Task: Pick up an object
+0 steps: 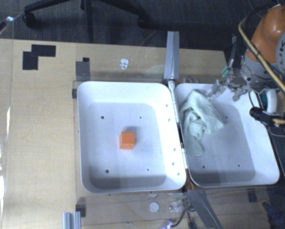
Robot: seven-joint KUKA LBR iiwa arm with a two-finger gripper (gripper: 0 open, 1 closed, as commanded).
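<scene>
A small orange cube (127, 140) lies near the middle of the left bin (92, 175). A crumpled white and pale green cloth (199, 120) is heaped against the left wall of the right bin (261, 175). My gripper (226, 93) hangs over the back of the right bin, just right of the cloth's upper corner. Its fingers are spread apart, and nothing shows between them. One fingertip (214, 92) is close to the cloth's edge; whether it touches is unclear.
A grey metal divider post (171, 56) stands between the two bins at the back. The arm with its orange band (271, 25) and its cables takes up the upper right. Black tape marks (37, 55) lie on the bench at the far left.
</scene>
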